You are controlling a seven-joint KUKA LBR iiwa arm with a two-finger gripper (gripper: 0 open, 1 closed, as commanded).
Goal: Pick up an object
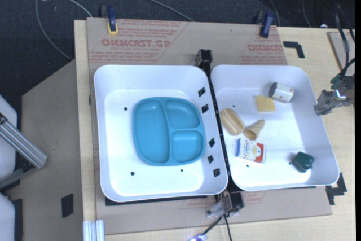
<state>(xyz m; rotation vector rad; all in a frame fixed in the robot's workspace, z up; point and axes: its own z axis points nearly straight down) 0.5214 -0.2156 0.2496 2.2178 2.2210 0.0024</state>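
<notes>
Claw [330, 100]: right edge of frame, outside the right bin [318, 138]; grip state cannot be told. Objects untouched; pick judged not begun.

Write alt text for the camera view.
Two white bins sit side by side: the left bin holds a blue divided plate, the right bin several small objects. The gripper is at the right bin's right rim.
</notes>
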